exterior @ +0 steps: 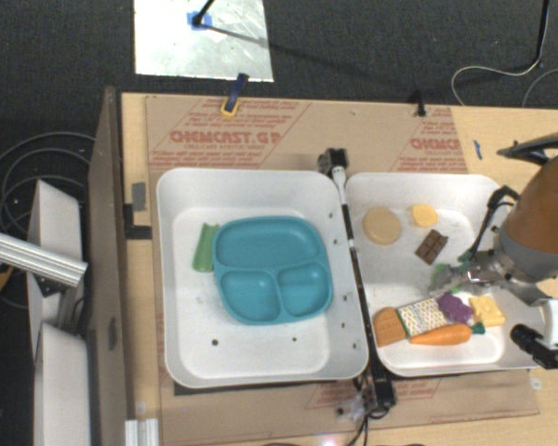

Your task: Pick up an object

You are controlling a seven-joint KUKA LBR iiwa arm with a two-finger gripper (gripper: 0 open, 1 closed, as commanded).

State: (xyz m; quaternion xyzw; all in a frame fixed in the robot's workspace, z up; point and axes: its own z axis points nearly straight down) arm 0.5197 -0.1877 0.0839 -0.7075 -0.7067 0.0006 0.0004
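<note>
Toy food pile [437, 321] in right bin [391, 193]; end effector [460, 275] just above, grip state unclear.

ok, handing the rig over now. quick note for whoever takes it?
Gripper: low in the right bin, over the toy food pile. Whether the jaws are open or shut can't be made out, and no hold is confirmed.
Right bin: tan disc, yellow round piece, brown chocolate piece, purple piece, carrot, cracker.
Left bin: teal divided tray, green piece beside it.
Done: arm is over the items. Left: grasp and lift one.
</note>
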